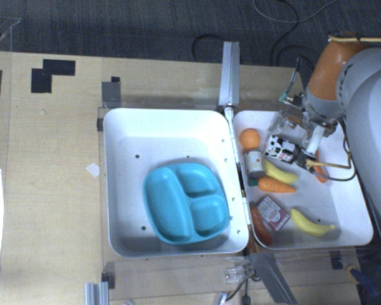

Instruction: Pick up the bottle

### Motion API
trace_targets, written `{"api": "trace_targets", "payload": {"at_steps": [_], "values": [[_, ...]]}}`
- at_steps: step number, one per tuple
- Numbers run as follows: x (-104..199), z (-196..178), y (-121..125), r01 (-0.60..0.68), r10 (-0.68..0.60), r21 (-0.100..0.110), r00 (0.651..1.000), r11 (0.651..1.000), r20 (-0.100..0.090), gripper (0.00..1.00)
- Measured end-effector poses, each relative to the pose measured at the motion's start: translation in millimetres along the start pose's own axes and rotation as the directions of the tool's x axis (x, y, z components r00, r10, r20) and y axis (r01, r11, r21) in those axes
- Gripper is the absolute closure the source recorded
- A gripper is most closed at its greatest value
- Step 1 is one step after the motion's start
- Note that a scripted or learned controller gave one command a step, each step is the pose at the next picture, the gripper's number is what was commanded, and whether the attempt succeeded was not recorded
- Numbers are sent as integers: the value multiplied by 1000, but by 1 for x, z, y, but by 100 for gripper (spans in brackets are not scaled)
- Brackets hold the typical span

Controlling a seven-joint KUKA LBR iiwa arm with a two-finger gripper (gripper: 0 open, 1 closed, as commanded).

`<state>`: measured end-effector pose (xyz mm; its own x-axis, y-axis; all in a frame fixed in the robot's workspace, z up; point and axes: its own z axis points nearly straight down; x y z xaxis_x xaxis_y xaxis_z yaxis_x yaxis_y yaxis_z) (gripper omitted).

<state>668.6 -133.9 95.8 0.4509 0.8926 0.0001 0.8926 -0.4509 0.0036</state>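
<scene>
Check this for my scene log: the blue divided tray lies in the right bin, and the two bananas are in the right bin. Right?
Not quite. The camera view shows the blue divided tray in the left bin, not the right. The two bananas are indeed in the right bin.

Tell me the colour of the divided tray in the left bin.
Light blue tray, seen clearly in the camera view, lying in the white left bin.
</scene>
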Motion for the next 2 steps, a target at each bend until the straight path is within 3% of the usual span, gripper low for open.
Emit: {"api": "trace_targets", "payload": {"at_steps": [1, 2], "values": [[-10, -25, 8, 275, -275, -4, 961, 961, -1, 0], [-10, -25, 8, 275, -275, -4, 961, 961, -1, 0]]}}
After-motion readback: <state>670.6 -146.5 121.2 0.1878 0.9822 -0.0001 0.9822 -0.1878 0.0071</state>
